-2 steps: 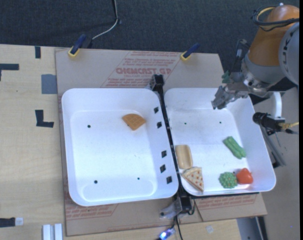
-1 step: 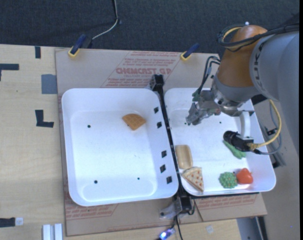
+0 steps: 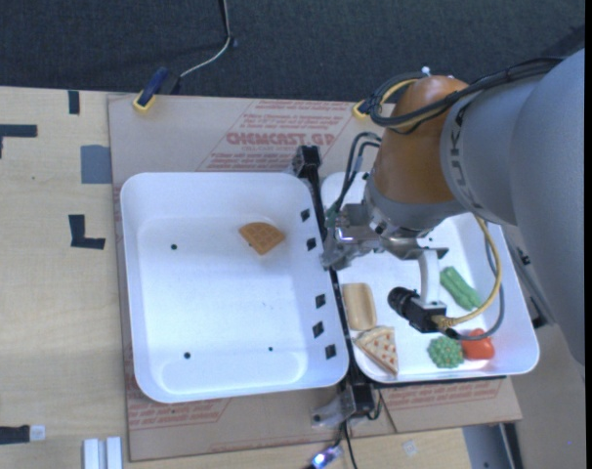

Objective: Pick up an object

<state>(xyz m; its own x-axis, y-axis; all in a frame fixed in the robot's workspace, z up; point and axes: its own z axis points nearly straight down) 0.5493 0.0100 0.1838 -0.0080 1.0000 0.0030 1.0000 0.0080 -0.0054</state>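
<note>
Gripper [image 3: 359, 252]: low over the right bin's [image 3: 516, 355] left edge; grip state cannot be told.
Beneath it: tan bread piece [image 3: 359, 305], then a waffle wedge [image 3: 378, 349].
Right bin, far side: green pepper [image 3: 459, 286], broccoli [image 3: 445, 351], red tomato [image 3: 479, 346].
Left bin [image 3: 159, 291]: one brown cracker [image 3: 262, 236], well apart.

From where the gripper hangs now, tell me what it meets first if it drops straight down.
The gripper hangs over the right bin, beside the divider between the bins. Straight down it would probably meet bare bin floor just above the tan bread piece, or clip the divider; depth is unclear from this slant.
</note>
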